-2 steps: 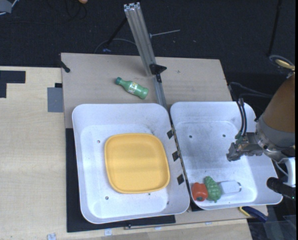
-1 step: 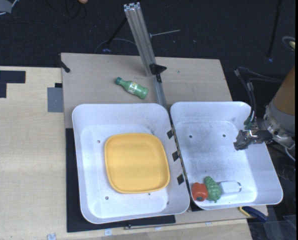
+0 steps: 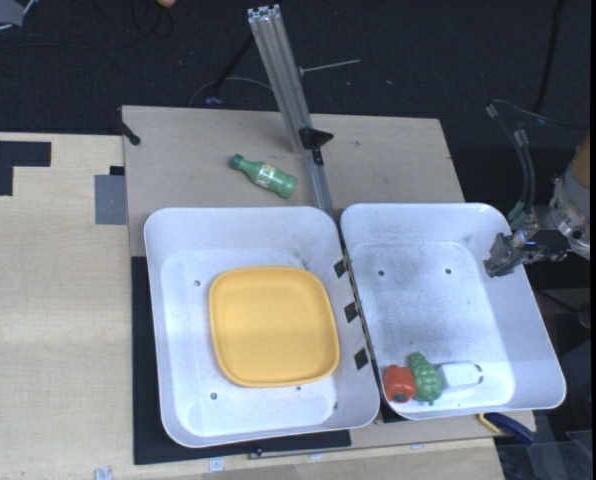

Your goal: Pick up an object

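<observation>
Over right bin point(image 3: 538, 353) rim: fingers point(image 3: 500, 260), state unclear; red-green toy point(image 3: 414, 380) well apart.

1. The arm point(image 3: 576, 203) is cut off by the frame's right side, beyond the right bin point(image 3: 538, 348).
2. The gripper point(image 3: 502, 258), at that bin's right rim, is too small and dark to read.
3. A white object point(image 3: 462, 374) in the bin's near corner is partly hidden by a green toy point(image 3: 426, 378).

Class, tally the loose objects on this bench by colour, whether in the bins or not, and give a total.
Yellow: 1, plate
Green: 2, bottle, leafy toy
Red: 1, toy
White: 1, small object
Total: 5
</observation>
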Robot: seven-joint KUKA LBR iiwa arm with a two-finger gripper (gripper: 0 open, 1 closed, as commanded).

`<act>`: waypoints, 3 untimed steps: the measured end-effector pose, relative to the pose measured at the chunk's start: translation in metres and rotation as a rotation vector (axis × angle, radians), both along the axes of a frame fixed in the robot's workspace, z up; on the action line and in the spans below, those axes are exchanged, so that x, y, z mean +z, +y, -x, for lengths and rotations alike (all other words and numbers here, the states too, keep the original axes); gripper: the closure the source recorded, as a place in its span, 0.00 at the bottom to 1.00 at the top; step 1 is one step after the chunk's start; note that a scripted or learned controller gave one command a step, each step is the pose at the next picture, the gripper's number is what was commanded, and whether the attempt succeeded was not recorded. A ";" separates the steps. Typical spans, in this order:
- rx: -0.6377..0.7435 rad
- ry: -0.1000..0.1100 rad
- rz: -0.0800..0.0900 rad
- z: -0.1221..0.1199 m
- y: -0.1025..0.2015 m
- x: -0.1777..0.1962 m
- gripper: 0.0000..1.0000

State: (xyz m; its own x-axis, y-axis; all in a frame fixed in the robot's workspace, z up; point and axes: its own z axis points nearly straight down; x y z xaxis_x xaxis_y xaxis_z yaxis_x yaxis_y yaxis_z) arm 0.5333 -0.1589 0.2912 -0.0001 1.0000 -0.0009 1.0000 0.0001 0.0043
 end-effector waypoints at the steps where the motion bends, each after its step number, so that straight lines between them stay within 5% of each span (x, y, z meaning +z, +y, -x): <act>1: 0.002 0.005 -0.001 -0.016 0.043 0.000 1.00; 3: 0.002 0.005 -0.002 -0.049 0.127 -0.024 1.00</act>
State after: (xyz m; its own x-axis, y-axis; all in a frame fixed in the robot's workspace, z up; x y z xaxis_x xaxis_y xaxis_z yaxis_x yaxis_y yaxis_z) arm 0.5822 -0.0314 0.2671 -0.0023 1.0000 0.0007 1.0000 0.0023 -0.0010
